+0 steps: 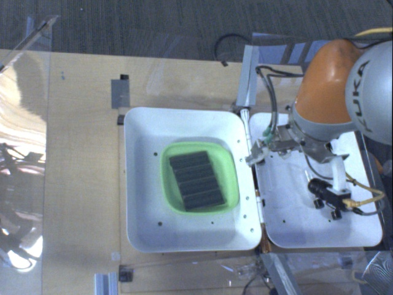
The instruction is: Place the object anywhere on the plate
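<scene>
Two bins sit side by side on the table (73,183): the left bin (141,226) holds a plate (169,165) with a ridged block (196,180) lying on it, while my arm (334,91) reaches over the right bin (295,226).

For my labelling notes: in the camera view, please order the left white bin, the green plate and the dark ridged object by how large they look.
1. left white bin
2. green plate, inside that bin
3. dark ridged object, lying on the plate

Each sits within the one before, so the order is clear.
</scene>
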